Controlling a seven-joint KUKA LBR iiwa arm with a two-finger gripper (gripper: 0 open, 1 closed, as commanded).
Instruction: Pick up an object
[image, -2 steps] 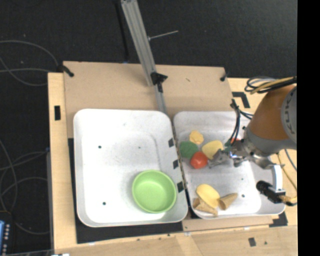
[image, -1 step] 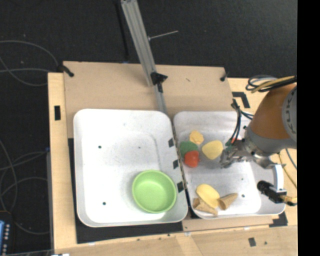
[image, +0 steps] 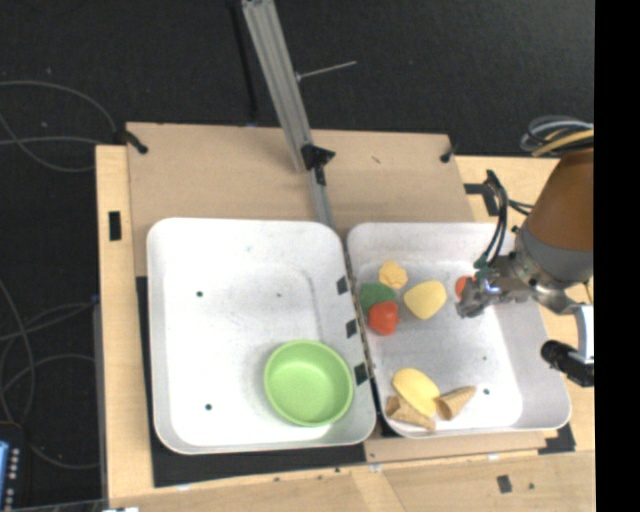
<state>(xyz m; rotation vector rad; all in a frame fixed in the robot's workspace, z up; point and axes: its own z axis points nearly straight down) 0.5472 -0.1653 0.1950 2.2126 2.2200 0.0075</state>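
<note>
My gripper hangs over the right part of the right bin, below the grey wrist with the orange band. A small red object shows right at the gripper's left side; whether it is held I cannot tell. To its left lie a yellow rounded piece, a smaller yellow piece, a green object and a red ball. Near the bin's front edge lie a yellow lump and a tan cone.
A green bowl sits at the front of the left bin. A grey metal post slants up from between the bins at the back. Cables run along the arm at the right.
</note>
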